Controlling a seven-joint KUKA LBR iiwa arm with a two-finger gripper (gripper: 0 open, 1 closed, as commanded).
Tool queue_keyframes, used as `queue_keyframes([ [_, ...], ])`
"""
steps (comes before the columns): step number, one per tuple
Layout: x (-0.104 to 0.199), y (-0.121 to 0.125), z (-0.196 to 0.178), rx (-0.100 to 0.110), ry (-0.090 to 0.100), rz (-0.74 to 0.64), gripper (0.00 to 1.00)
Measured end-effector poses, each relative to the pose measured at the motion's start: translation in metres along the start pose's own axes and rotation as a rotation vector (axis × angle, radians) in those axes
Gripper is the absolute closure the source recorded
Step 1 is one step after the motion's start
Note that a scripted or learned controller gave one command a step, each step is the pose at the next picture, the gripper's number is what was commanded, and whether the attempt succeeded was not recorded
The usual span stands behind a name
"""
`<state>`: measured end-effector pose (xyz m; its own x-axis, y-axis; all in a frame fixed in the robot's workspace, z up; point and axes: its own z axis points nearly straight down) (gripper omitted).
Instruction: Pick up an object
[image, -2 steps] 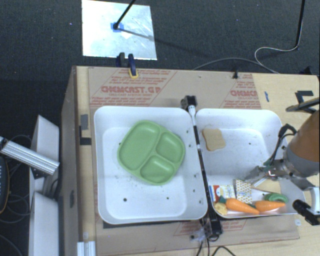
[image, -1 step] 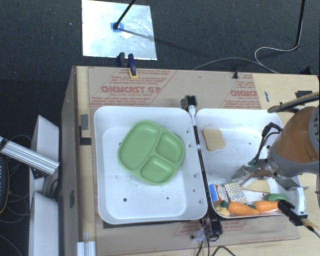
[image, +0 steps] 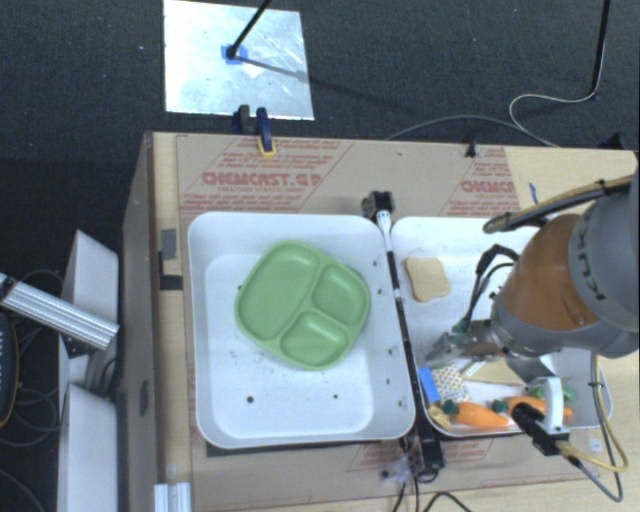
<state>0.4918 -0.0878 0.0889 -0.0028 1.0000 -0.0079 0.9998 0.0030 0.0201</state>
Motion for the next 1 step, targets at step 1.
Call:
queue_keyframes([
  [1,0.0587,0.0025,-0.0963,0.017,0.009,-0.001,0.0],
])
